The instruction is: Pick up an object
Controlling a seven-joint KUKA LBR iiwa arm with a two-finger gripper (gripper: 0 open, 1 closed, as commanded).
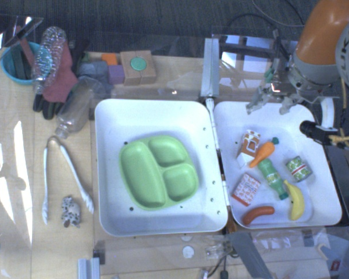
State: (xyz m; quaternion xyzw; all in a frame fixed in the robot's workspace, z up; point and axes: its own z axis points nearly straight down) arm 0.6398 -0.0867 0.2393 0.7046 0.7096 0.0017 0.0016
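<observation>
The tool (272, 100) hangs released over the right bin's (331, 211) far edge, grasping nothing; next it must descend onto the carrot (263, 153)

Bright, even overhead light; the 2 white bins (163, 112) nearly wash out. Glare streaks cross the bench (11, 167) at left. Soft shadows, slight overall blur.

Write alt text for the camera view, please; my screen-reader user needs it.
The gripper hovers open over the right bin's far edge, above toy food: carrot, green bottle, banana, sausage, can. The left bin holds a green divided tray.
</observation>
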